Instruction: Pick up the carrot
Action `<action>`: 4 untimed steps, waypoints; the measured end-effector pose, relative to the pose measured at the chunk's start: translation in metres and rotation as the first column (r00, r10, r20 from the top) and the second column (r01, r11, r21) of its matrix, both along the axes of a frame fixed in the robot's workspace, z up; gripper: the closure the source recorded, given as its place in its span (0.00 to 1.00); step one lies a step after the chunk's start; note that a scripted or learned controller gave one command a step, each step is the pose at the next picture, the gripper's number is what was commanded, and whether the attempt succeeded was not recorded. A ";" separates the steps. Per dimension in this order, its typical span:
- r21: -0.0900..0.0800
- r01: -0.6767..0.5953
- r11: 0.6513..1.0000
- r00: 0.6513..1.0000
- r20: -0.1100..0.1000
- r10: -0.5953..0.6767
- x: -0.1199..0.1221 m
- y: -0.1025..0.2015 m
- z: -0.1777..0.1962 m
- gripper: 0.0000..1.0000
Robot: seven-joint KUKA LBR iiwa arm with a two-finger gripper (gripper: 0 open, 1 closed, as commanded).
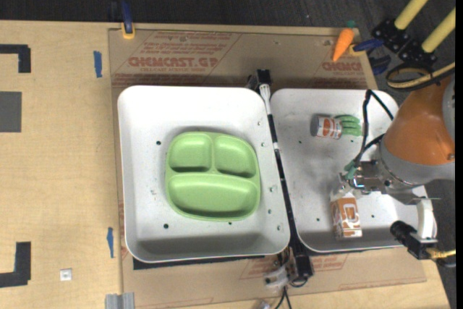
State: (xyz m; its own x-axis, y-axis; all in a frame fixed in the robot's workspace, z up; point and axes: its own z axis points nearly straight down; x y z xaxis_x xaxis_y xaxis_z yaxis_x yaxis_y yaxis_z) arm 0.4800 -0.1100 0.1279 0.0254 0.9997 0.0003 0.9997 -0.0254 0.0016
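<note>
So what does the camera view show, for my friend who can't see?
A robot arm reaches over the right bin, which holds a can and a box. The carrot lies outside, behind that bin. The left bin holds a green plate.

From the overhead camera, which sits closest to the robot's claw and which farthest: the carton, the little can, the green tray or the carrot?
Measured from the gripper in the right bin:
1. Orange carton, just below it in the same bin.
2. Small can, toward that bin's far side.
3. Green divided tray, in the left bin.

The carrot, outside the bins on the board, looks about as far as the tray; too close to call.
</note>
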 end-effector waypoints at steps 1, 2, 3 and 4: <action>-0.001 -0.031 1.000 1.000 0.000 0.031 0.000 0.006 0.008 1.00; -0.001 -0.281 0.960 0.960 0.001 0.281 0.000 0.085 0.057 1.00; -0.003 -0.532 0.847 0.847 0.000 0.532 0.000 0.023 0.057 1.00; 0.000 -0.648 0.761 0.761 -0.001 0.648 0.003 0.090 0.057 1.00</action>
